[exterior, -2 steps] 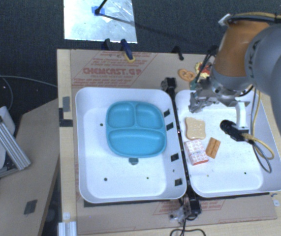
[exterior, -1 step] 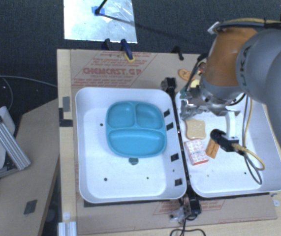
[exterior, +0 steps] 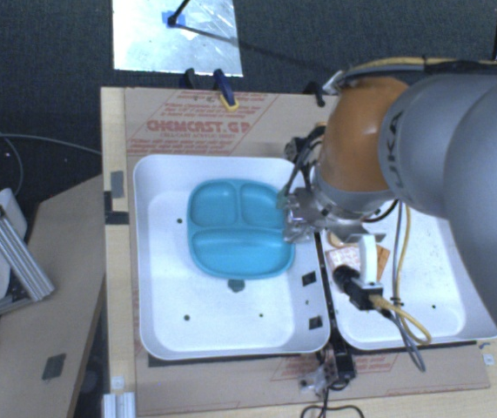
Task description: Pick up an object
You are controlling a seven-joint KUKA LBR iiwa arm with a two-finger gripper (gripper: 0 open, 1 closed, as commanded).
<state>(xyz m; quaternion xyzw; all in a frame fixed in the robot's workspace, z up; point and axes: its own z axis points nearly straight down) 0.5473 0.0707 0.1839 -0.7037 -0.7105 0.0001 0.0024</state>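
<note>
Right bin (exterior: 444, 320): I see a small tan item (exterior: 345, 257) by its left wall.
Left bin (exterior: 157, 259): a blue divided plate (exterior: 231, 229) lies toward the far right corner.
Gripper (exterior: 293, 220): at the plate's right rim; I cannot tell its grip.

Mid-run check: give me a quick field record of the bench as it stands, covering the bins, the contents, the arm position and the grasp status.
left bin: white, shallow, holds a blue divided plate lying flat toward the bin's upper right
right bin: white, partly covered by the arm; small tan and white items lie near its left wall
arm: grey with orange band, reaching in from the right, wrist over the divider between the bins
gripper: at the plate's right rim
grasp status: cannot tell; finger state hidden by the wrist
</note>
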